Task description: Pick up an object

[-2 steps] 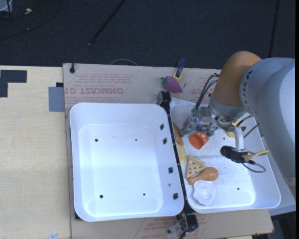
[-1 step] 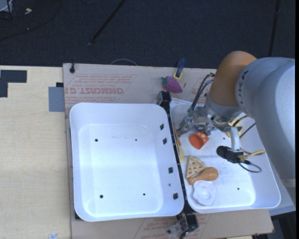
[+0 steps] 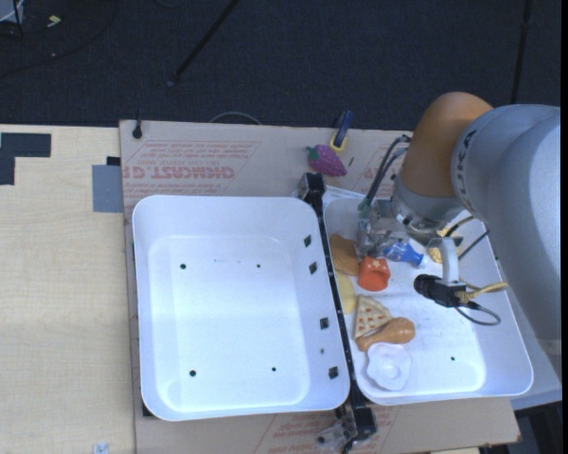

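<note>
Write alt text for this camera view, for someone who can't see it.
A grey robot arm reaches from the right, its pincer low over toy food in the right white bin: a red tomato, pizza slice, chicken drumstick and fried egg.

We are seeing two bins sitting side by side on the bench [image 3: 57,282]: the left bin [image 3: 229,305] and the right bin [image 3: 473,367], where a tomato [image 3: 373,273], waffle wedge [image 3: 366,315], drumstick [image 3: 390,331] and egg [image 3: 388,366] are lying in a row toward the near rim, the claw [image 3: 377,242] hanging just behind the tomato.
</note>
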`<state>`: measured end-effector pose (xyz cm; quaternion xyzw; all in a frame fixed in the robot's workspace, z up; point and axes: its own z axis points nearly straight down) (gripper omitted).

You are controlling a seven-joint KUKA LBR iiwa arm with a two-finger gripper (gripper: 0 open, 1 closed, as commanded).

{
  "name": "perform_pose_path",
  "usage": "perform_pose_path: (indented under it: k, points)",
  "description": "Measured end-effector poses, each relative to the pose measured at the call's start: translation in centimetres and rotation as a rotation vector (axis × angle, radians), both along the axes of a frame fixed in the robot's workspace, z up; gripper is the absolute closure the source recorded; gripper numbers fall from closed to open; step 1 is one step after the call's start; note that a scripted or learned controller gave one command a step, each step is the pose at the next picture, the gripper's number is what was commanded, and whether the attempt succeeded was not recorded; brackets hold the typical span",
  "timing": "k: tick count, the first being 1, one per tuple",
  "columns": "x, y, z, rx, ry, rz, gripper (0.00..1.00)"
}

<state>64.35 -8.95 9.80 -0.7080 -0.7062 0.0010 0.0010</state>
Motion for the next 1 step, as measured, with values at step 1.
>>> perform_pose_path:
  k: [1]
  points:
    - [-1.41, -1.51, -1.10, 0.000, 0.001, 0.001, 1.00]
